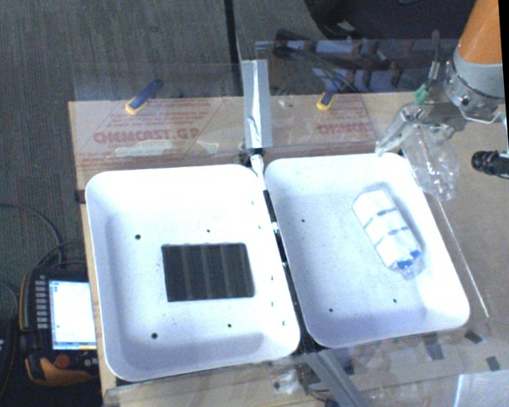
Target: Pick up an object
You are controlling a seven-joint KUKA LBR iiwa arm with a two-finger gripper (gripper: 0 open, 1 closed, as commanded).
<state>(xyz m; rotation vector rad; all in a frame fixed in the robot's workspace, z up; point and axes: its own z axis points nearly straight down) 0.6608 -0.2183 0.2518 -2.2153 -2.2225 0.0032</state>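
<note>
A white plastic bottle [386,230] with blue bands and a blue cap lies on its side in the right bin [333,315], cap toward the near right. A flat dark ribbed rectangle [207,270] lies in the middle of the left bin [123,208]. My gripper [421,146] hangs over the far right corner of the right bin, above and a little beyond the bottle, with nothing seen in it. The orange-banded arm [484,22] comes in from the upper right.
The two bins touch along a central seam [275,240]. Behind them a cardboard sheet [161,131] carries two clamps and an upright metal bar [255,101]. A handheld pendant [57,315] lies on the floor at left.
</note>
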